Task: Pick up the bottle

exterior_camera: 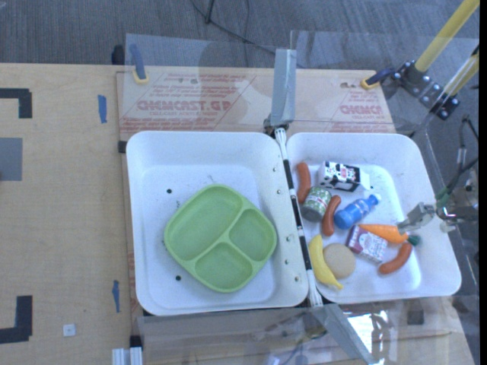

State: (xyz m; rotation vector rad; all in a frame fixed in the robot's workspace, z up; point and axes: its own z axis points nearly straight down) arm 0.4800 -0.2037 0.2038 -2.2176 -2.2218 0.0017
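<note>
1. Bottle (355,211): a small blue one with a white cap, lying on its side near the middle of the right bin (437,276), cap end pointing up and to the right.
2. Just left of the bottle lies a red sausage (330,215), and beyond that a green-labelled can (316,203); a second sausage (304,182) lies above the can, along the bin's left wall.
3. Above the bottle rests a black-and-white milk carton (339,175).
4. Below and right of the bottle lies an orange carrot (384,233), partly over a dark red packet (367,244); a third sausage (396,259) curves below the carrot.
5. A banana (323,261) and a round tan cookie (339,261) sit at the bin's lower left, touching each other.
6. The gripper (415,217) shows at the right side of the same bin, just right of the carrot's green end and apart from the bottle. Whether the fingers are apart or together, I cannot tell.
7. The left bin (144,166) holds a green divided plate (221,238) with three compartments.
8. Both bins stand side by side on the wooden tabletop (53,204).
</note>
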